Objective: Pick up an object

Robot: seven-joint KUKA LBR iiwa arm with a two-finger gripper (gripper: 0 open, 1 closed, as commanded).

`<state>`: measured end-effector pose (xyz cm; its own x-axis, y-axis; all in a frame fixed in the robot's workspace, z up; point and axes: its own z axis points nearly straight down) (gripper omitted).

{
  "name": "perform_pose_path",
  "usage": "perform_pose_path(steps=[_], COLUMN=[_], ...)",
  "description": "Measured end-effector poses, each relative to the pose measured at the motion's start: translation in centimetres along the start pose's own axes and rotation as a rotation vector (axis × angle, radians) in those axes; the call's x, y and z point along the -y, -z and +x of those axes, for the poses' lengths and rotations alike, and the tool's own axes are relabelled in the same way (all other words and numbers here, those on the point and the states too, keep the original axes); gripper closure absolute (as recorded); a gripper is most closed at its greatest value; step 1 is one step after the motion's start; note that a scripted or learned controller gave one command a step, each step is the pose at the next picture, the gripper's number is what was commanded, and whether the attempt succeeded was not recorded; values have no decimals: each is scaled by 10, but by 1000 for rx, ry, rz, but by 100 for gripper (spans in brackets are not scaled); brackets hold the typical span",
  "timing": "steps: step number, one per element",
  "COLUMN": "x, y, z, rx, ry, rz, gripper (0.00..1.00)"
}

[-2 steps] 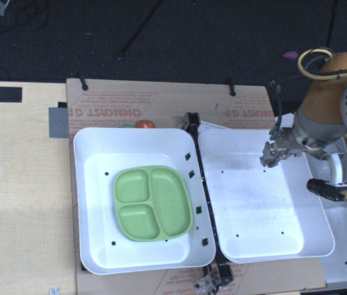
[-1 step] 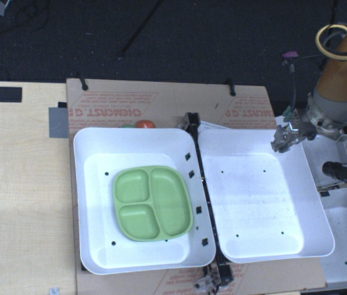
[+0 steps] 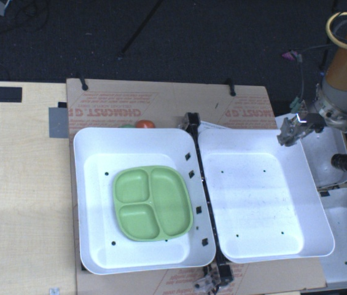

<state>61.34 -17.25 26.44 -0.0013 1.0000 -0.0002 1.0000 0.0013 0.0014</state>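
green plate (image 3: 153, 202) in left bin (image 3: 93, 165); gripper (image 3: 291, 129) blurred beside right bin (image 3: 308, 195).

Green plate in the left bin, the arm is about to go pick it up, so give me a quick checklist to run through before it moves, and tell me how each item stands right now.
1. Target in view: the green plate lies flat in the left bin. Ok.
2. Nothing on the plate: its three sections look bare. Ok.
3. Room around it: bare bin floor shows on all sides of the plate. Ok.
4. Gripper position: at the right bin's far right corner, well away from the plate. Not ok.
5. Gripper load: nothing seen in it. Ok.
6. Whether it is open: too small and blurred. Cannot tell.
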Motion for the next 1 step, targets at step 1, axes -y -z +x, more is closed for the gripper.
perform_pose_path(steps=[1], x=[-12], y=[-10], z=[47], rx=[-1], ry=[2], rz=[4], gripper=[100])
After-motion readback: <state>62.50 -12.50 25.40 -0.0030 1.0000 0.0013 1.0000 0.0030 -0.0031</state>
